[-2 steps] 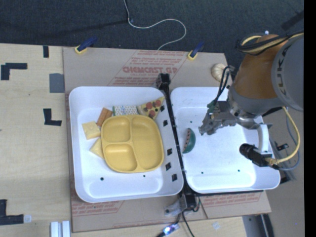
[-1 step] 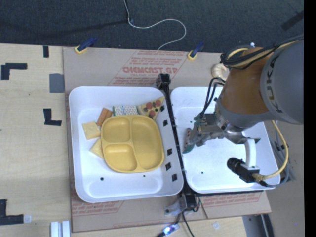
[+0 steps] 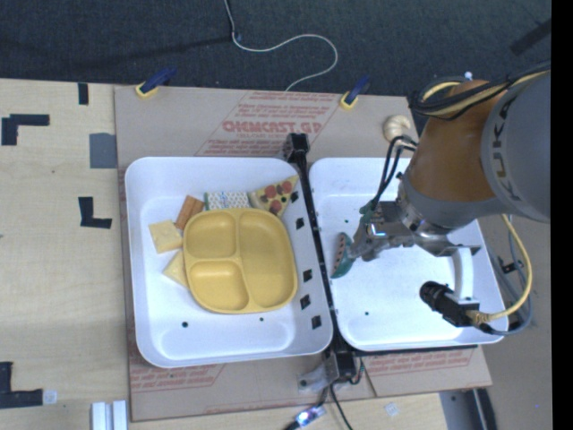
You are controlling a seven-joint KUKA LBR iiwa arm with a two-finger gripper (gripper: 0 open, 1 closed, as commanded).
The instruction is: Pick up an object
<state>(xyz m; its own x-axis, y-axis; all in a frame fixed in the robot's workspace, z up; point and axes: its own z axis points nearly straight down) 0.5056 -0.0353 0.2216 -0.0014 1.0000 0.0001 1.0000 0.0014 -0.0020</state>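
Small dark object [image 3: 343, 253] sits at nine o'clock in your right bin [image 3: 403, 325], just beside the fingers [image 3: 363, 245]; you cannot tell their state. Yellow divided plate [image 3: 240, 260] fills the left bin [image 3: 148, 240].

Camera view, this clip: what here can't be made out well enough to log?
- The claw, in the right bin: the wrist covers it from above, so its grip cannot be judged.
- Small dark object by the claw: too small and blurred to identify.
- Flat pieces in the left bin: the yellow divided plate lies over them, hiding their full shapes.
- Patterned pieces behind the plate: too small to identify.
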